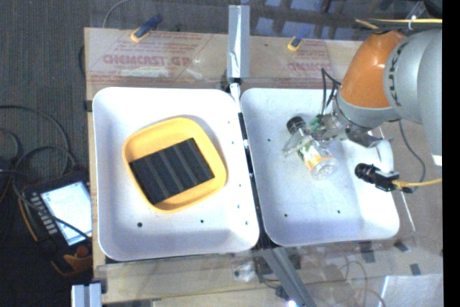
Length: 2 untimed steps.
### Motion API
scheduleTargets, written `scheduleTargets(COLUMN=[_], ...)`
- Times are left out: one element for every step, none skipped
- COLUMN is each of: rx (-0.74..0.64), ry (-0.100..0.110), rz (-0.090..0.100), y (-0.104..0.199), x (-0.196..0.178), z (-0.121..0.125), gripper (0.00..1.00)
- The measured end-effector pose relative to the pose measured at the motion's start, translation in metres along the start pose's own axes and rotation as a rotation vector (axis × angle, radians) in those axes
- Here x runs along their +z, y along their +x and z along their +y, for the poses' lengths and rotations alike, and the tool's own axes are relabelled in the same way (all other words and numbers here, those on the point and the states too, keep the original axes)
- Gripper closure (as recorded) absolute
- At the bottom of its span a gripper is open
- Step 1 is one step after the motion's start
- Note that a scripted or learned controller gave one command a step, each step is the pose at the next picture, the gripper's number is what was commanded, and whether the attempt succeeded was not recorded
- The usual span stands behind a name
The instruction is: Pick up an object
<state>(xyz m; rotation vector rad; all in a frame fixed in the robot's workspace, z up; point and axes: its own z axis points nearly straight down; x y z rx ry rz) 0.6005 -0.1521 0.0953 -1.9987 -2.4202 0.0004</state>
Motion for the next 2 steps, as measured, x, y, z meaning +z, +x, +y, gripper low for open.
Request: scheduleTargets(rx=[-0.001, -0.099], ry=[0.002, -0.001], rz=[0.002, -0.001], y=[0.001, 0.064], x=[-0.007, -0.088], z=[0.000, 0.030], gripper=[1.00, 1.00])
